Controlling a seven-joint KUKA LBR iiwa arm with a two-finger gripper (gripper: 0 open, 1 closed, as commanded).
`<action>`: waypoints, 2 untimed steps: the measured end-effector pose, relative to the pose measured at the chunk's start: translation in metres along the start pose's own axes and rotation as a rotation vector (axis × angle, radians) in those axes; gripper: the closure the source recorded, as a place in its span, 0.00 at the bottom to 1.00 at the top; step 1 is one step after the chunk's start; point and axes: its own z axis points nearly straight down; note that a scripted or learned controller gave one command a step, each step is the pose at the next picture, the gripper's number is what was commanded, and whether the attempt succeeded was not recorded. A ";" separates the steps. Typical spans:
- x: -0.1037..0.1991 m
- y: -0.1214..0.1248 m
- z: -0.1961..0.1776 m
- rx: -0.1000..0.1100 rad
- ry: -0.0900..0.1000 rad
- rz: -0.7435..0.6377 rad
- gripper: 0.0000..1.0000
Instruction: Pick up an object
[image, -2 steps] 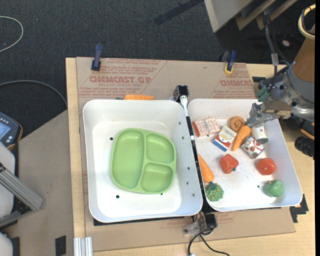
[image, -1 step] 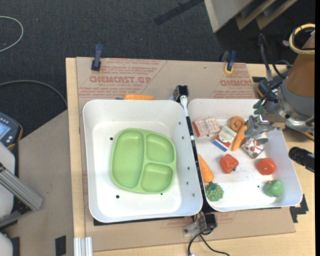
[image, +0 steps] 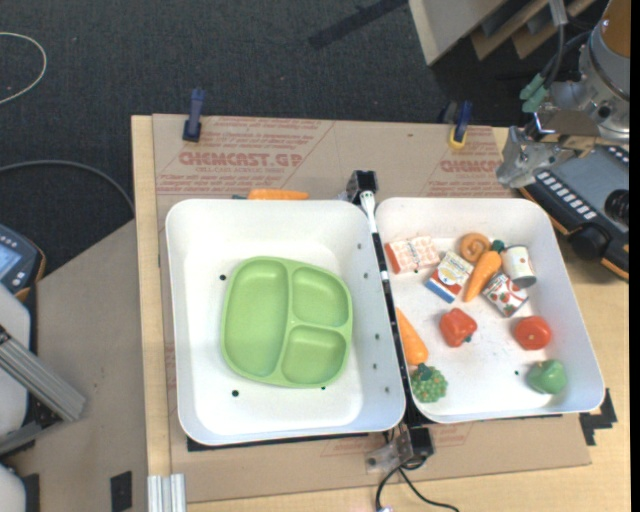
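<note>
The right bin (image: 572, 290) holds several toy foods. An orange carrot (image: 482, 275) lies near its middle, with a small carton (image: 450, 275) on one side and two small cans (image: 518, 263) (image: 505, 295) on the other. A red-and-white box (image: 411, 253) and a brown pastry (image: 472, 245) lie toward the back. A red pepper (image: 457, 327), a tomato (image: 532, 333), a green pepper (image: 547, 376), a broccoli (image: 428, 382) and a second carrot (image: 410, 338) lie nearer the front. My gripper (image: 522, 160) hangs above the bench behind the right bin's back right corner, apart from all the objects.
The left bin (image: 190, 300) bears a green divided plate (image: 287, 322). A thin orange object (image: 278, 196) lies just behind the left bin. Clamps (image: 193, 115) (image: 460, 125) grip the board's back edge. Equipment (image: 585, 205) stands at the right beside my gripper.
</note>
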 end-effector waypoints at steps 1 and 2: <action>-0.001 -0.081 -0.012 0.022 0.001 0.008 1.00; 0.025 -0.079 0.029 0.026 0.000 0.005 1.00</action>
